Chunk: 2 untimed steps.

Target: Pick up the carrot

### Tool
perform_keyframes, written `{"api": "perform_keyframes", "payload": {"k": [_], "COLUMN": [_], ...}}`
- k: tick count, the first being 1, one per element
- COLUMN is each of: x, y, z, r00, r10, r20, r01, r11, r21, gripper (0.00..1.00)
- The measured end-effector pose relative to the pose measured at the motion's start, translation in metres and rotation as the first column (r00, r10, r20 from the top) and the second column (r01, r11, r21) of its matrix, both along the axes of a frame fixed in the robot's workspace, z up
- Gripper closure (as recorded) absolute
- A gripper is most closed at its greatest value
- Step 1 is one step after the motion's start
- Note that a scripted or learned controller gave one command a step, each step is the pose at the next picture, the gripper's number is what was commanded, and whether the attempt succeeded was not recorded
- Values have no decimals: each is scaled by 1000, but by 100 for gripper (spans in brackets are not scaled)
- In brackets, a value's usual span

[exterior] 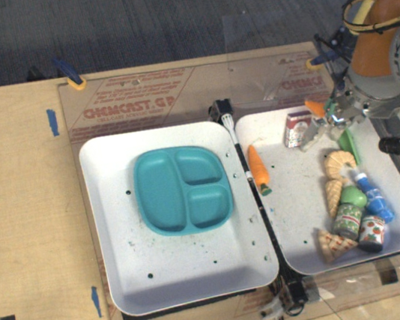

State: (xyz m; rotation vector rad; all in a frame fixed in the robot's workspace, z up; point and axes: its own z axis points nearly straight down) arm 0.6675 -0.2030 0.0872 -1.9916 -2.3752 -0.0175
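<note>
The carrot, orange with a small green top at its near end, lies in the right bin against that bin's left wall, pointing front to back. My gripper hangs over the back right part of the same bin, well to the right of the carrot and apart from it. Just left of it lies a small red and white packet. The grey arm with its orange band reaches in from the upper right.
A teal divided plate sits in the left bin. Along the right bin's right side lie several toy foods: a green piece, a pastry, a cone, a blue bottle and small cans.
</note>
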Motion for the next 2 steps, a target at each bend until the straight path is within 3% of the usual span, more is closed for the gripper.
{"api": "perform_keyframes", "payload": {"k": [1,2], "x": [1,-3], "y": [-11,47], "z": [12,52], "r00": [1000,972], "r10": [0,235], "r20": [18,30], "r01": [0,-234], "r11": [999,972], "r21": [-32,-37], "gripper": [100,100]}}
